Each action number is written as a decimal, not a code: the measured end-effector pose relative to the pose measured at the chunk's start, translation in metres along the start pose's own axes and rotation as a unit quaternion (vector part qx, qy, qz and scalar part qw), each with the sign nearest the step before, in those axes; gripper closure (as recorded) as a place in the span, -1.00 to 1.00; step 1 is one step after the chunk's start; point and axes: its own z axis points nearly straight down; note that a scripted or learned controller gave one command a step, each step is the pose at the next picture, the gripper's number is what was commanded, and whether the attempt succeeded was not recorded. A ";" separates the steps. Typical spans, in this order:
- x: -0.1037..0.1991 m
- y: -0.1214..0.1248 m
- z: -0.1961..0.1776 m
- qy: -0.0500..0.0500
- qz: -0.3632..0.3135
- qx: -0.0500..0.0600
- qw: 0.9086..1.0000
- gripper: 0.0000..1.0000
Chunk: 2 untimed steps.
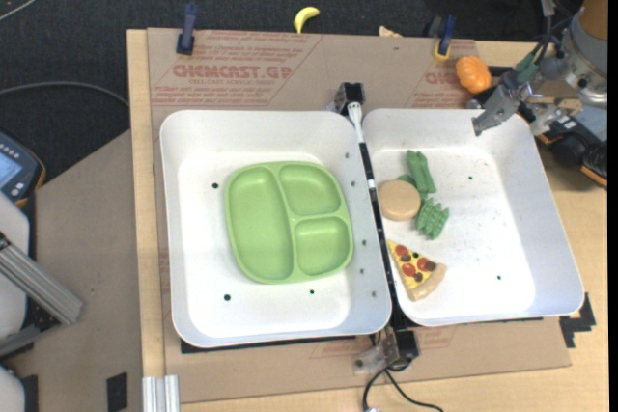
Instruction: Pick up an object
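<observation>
Four toy foods clustered against the left side of the right bin (497, 227), all placed here from the tan round biscuit (399, 201).

- Green pod (420, 171): just above and right of the biscuit, touching or nearly touching its rim. Long axis close to up-down in view, top end leaning a little left, toward the bin's far wall.
- Small green ridged piece (432, 219): just right of and below the biscuit, tilted, long axis running from upper right to lower left.
- Pizza slice (417, 270): below the biscuit, apart from it. Tip aimed up-left at the seam between the bins, crust toward the lower right and the bin's near wall.
- The biscuit itself: flat, round, no long axis, just beside the seam.

Open white floor right of the biscuit, across the whole right half of that bin and up to its far right corner. Little room left of the biscuit, with the bin wall close by.

Gripper (486, 118) well up and right of the biscuit, over the far wall of the right bin near its right corner, slanted down-left, apart from every toy. Released or clenched: cannot tell from this angle.

Left of the biscuit, across the seam, a green divided plate (290, 222) lying flat in the middle of the left bin (193, 169). Well above and right of the biscuit, outside the bins, an orange toy fruit (472, 73) on the cardboard sheet (241, 63) that covers the counter (591, 236).
</observation>
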 end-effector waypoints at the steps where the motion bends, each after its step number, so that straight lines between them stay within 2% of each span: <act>1: 0.073 -0.035 -0.020 0.002 -0.002 0.003 1.000 -1.00; 2: 0.148 -0.055 -0.111 0.001 -0.003 -0.003 1.000 -1.00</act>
